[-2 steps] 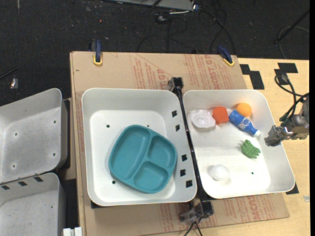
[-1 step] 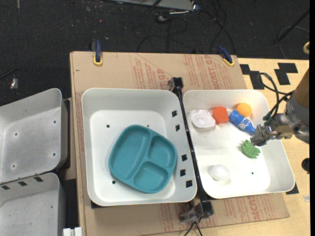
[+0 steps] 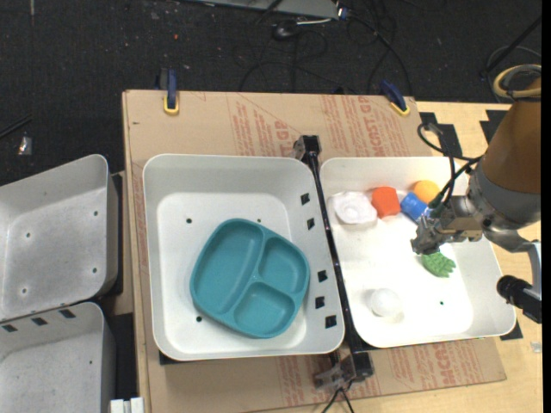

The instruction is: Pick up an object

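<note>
The right bin holds several small objects. A green leafy toy lies near its right side. My gripper hangs just above and left of that toy, almost touching it. Behind the gripper sit a blue piece, a yellow-orange ball and an orange block. A white crumpled object rests at the bin's back left. A small white round object lies toward the front.
The left bin carries a teal divided plate. A black divider runs between the bins. Grey trays lie off the bench to the left. The arm comes in over the right bin's right edge.
</note>
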Available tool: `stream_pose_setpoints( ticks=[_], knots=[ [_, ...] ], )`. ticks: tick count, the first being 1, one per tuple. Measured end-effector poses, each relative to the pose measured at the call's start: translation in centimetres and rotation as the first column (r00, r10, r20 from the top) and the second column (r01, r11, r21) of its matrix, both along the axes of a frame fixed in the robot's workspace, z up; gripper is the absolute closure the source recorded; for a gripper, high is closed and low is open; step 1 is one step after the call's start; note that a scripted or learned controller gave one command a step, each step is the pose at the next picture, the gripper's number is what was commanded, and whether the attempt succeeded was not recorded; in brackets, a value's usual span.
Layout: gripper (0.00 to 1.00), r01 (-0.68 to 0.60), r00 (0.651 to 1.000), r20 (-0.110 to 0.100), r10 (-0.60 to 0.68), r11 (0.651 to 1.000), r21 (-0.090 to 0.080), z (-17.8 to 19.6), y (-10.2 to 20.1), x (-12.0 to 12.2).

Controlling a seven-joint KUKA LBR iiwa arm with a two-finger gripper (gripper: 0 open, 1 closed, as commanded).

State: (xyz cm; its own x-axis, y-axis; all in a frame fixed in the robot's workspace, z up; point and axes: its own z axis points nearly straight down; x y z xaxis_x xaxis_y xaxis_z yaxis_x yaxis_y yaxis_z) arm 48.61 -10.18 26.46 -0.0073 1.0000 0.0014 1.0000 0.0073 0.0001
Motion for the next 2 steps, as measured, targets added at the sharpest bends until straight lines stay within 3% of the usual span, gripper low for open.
stream_pose_setpoints(
  ticks=[2],
  knots=[
    [1.0, -0.001, 1.0, 0.0, 0.001, 1.0, 0.0, -1.1, 10.2, -0.3]
  ],
)
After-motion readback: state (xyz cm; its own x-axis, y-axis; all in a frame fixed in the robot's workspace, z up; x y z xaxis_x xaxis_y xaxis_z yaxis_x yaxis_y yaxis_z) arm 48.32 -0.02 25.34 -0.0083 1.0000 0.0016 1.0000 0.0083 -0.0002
